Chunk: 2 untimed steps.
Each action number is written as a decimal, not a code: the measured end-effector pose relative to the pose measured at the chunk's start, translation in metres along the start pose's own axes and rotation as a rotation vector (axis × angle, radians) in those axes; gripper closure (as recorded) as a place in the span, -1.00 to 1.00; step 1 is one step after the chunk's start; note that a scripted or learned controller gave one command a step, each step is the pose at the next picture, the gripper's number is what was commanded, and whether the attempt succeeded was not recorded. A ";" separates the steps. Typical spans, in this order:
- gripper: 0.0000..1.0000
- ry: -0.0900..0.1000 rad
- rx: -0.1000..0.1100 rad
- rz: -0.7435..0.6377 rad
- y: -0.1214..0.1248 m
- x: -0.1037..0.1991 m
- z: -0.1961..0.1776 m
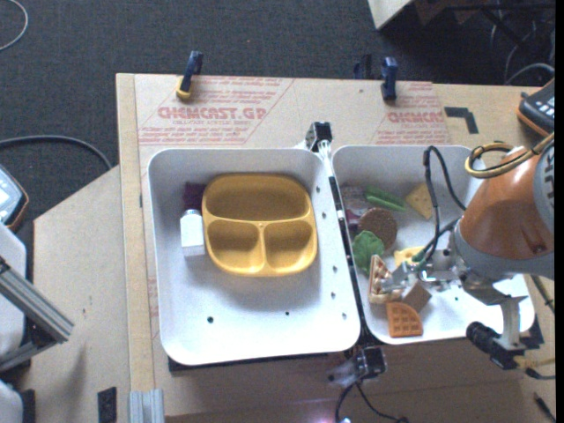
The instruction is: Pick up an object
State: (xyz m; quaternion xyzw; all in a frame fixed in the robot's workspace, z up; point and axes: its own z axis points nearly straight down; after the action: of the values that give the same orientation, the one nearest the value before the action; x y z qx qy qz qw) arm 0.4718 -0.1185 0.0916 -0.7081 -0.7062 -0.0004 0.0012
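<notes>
The right bin (pixel 458 159) holds several toy foods: a brown round cookie (pixel 379 225), a green leafy piece (pixel 366 248), a green bean-like piece (pixel 385 200), a yellow cheese wedge (pixel 419 201), a waffle-patterned wedge (pixel 379 278) and an orange waffle square (pixel 404 319). My gripper (pixel 407 280) is low in this bin, just right of the waffle-patterned wedge and above the orange waffle square. A dark brown piece (pixel 417 297) lies right under it. The arm's orange band (pixel 507 218) hides the bin's right side.
In the left bin (pixel 167 263) sit a yellow three-part plate (pixel 259 224), a small white bottle (pixel 192 232) and a dark purple item (pixel 193 193) against the plate's left rim. Clamps (pixel 189 75) stand on the board's far edge. Cables (pixel 434 183) loop over the right bin.
</notes>
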 end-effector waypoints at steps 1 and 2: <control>-1.00 0.002 -0.005 -0.002 0.003 0.001 0.003; 1.00 0.001 -0.016 -0.003 0.006 0.002 -0.010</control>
State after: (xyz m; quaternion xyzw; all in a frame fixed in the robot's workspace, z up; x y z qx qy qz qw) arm 0.4777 -0.1169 0.1013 -0.7068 -0.7074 -0.0063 -0.0041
